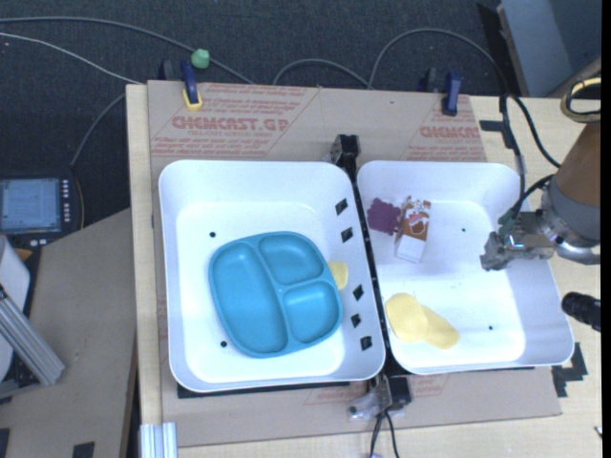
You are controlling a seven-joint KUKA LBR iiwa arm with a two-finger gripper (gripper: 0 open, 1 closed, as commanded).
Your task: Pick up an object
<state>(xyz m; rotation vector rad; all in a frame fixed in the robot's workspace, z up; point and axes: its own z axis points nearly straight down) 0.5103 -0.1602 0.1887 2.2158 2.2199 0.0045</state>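
Here, nearest us in the right shallow white bin (535, 346), we are seeing a pale yellow soft lump (418, 320) lying loose by the front wall. Farther back, a small white-and-brown carton (413, 229) is resting just beside a purple crumpled piece (383, 215); any could be our pick. In the left white bin (181, 256), a blue divided plastic tray (275, 292) is covering part of a small yellow thing (338, 275). Our gripper (498, 248) is hanging at the right bin's far side, well apart from them, seemingly clear for a descent. We cannot tell how its jaws are standing.
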